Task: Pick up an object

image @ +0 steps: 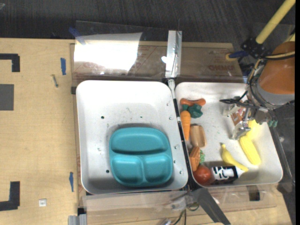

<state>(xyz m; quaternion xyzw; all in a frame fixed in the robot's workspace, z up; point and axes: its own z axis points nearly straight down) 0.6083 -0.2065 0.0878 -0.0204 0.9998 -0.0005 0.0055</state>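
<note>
The gripper point(242, 123) hangs low in the right bin point(213, 93), just beside a yellow banana point(249, 146); its finger state cannot be told.

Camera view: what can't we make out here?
- Hand: small and cluttered by cables over the right bin; finger state unreadable, and so is any contact with the yellow piece below it.
- Arm: cut off by the right edge.
- Toy food pile along the right bin's left wall: items overlap, lower ones partly hidden.
- Black-and-white item: too small to identify.
</note>
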